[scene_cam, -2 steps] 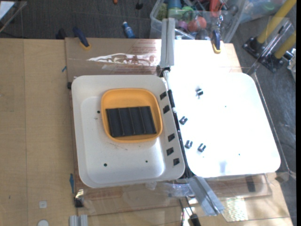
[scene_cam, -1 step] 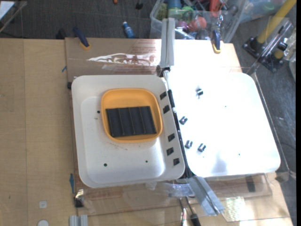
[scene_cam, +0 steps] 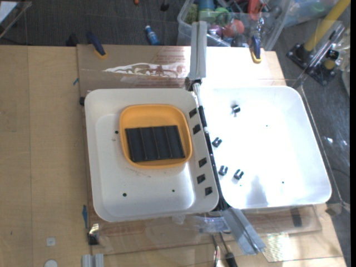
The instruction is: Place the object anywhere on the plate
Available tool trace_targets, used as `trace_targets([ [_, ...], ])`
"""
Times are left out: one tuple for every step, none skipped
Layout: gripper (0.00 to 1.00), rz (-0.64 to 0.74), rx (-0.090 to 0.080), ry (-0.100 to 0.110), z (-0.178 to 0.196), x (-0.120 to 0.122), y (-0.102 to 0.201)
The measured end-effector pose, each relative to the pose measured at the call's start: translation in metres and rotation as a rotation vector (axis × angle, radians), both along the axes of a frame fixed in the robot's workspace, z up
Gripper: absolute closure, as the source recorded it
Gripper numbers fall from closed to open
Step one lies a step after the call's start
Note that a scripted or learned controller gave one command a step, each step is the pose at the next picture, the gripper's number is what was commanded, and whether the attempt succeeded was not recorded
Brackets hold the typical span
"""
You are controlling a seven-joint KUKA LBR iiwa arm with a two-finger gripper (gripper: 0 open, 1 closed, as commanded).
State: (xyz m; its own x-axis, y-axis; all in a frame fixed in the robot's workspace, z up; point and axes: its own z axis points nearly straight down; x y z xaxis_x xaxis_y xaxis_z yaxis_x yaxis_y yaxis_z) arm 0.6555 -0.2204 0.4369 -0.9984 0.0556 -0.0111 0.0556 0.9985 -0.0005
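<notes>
Since the dark ridged block (scene_cam: 154,143) already lies flat on the orange plate (scene_cam: 155,114), at the left bin's (scene_cam: 105,202) centre, placement looks done. Hand's state: can't tell. Next move, likely: nothing but staying clear, approx. 3 o'clock of the bins.

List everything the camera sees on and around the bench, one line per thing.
bins: two, white, side by side on the bench; left bin, right bin
plate: one, orange-yellow, in the left bin
ridged block: one, dark grey, lying on the plate
small dark pieces: four, black, in the right bin near its left side
clear tub of toys: one, mixed colours, on the floor beyond the bench
bench: one, light wood, under both bins
</notes>
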Motion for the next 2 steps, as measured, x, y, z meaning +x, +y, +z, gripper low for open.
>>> trace_targets([
  [1.00, 0.360, -0.003, 0.000, 0.000, 0.005, 0.000],
  [1.00, 0.533, -0.003, 0.005, -0.012, -0.069, -0.003],
])
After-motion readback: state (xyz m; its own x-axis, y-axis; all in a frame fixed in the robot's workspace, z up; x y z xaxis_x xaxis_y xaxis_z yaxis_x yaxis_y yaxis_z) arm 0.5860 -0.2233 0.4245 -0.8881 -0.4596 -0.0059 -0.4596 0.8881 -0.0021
